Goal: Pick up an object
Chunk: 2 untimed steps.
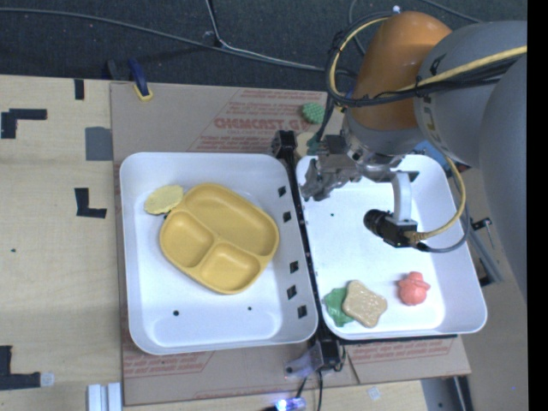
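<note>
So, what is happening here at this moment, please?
A grey and orange robot arm reaches in over the right bin, and its end effector hangs near that bin's upper left corner. Nothing is visibly held. Low in this bin lie a piece of toast on a green leaf and a small pink toy. The left bin holds a yellow divided plate, with a pale yellow piece beside it.

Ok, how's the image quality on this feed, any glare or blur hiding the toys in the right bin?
Camera view: even, soft lighting, no strong glare on the right bin; the toast piece and pink toy read clearly. Overall slightly soft and grainy. The gripper sits in the arm's shadow, its details murky.
</note>
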Available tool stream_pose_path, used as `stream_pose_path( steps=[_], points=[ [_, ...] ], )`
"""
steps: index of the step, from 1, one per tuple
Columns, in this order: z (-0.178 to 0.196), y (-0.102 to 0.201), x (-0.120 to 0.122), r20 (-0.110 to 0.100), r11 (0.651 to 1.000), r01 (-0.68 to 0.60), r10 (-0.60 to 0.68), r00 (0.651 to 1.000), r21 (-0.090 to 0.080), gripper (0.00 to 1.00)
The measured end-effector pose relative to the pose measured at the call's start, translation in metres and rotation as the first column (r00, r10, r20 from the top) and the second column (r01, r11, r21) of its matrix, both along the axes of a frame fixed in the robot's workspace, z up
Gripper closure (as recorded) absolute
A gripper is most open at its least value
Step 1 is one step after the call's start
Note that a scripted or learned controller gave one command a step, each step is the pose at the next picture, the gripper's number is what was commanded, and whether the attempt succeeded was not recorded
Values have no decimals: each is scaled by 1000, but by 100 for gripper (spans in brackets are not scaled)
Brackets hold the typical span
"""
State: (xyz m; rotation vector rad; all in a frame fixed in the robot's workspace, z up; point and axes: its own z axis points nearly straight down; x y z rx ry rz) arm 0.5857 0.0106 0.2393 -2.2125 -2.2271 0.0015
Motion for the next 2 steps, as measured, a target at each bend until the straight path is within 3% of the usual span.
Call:
stream_pose_path(
  steps=[1, 2],
  points=[
    [-14, 46, -23, -2, 1000, 2, -2, 1000, -1, 100],
    [-6, 92, -45, -1, 1000, 0, 0, 1000, 0, 100]
  ],
)
